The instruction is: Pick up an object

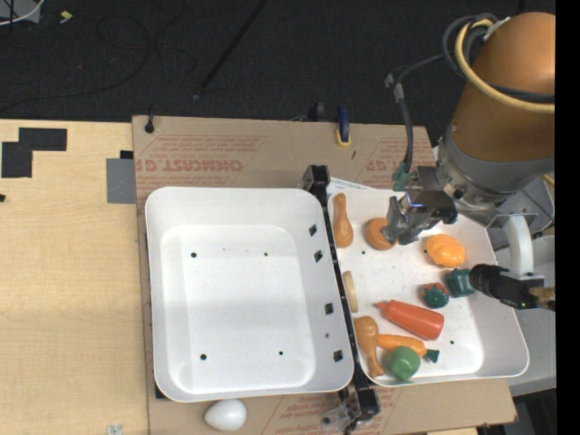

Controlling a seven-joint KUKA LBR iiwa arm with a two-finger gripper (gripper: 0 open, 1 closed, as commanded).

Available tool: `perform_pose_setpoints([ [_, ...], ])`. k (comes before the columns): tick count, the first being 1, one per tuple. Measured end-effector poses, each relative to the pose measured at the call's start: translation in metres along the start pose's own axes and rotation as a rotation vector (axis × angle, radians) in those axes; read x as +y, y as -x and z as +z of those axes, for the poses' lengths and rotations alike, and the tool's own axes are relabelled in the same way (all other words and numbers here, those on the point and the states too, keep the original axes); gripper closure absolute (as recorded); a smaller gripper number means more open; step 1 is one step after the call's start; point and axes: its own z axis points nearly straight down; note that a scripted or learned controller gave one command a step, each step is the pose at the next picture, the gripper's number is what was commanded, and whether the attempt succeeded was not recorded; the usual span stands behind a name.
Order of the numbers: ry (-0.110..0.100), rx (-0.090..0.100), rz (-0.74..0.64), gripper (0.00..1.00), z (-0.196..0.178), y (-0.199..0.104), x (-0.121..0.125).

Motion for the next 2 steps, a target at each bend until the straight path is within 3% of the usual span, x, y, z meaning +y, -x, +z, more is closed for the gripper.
perform_pose_setpoints([
  [1,-0.006,0.003,-0.007,1.00,0.098,-0.070,-0.025],
  [2,0.017,0.006,-0.009,1.00,-0.008,-0.125,-0.023],
])
